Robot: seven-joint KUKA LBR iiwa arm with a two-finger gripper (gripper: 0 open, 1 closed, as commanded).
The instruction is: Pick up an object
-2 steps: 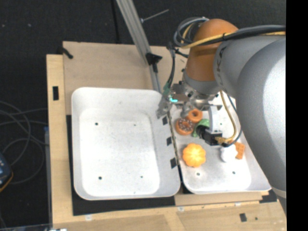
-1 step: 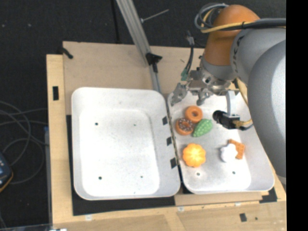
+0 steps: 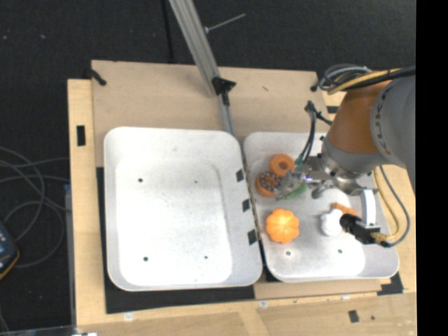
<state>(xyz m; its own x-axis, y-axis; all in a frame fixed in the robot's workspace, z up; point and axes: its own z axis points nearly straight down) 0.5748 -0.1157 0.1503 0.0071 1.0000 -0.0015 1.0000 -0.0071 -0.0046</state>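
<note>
The right bin [image 3: 315, 264] holds several small things. An orange ring [image 3: 282, 164] lies near its far left corner, with a brown round piece [image 3: 266, 183] just in front of it. A green thing [image 3: 292, 190] lies beside them, right under my gripper [image 3: 299, 179]. The gripper reaches in from the right and hangs low over the green thing and the brown piece. An orange pumpkin-shaped ball [image 3: 282, 226] sits nearer the front, apart from the gripper. A small white lump [image 3: 329, 223] and an orange scrap [image 3: 342, 207] lie to the right, partly under the wrist.
The left bin [image 3: 175, 208] is a wide white tray beside the right one. A slanted metal pole [image 3: 199, 44] rises behind the bins, its foot near the right bin's far left corner. Brown bench board [image 3: 154, 96] surrounds both bins.
</note>
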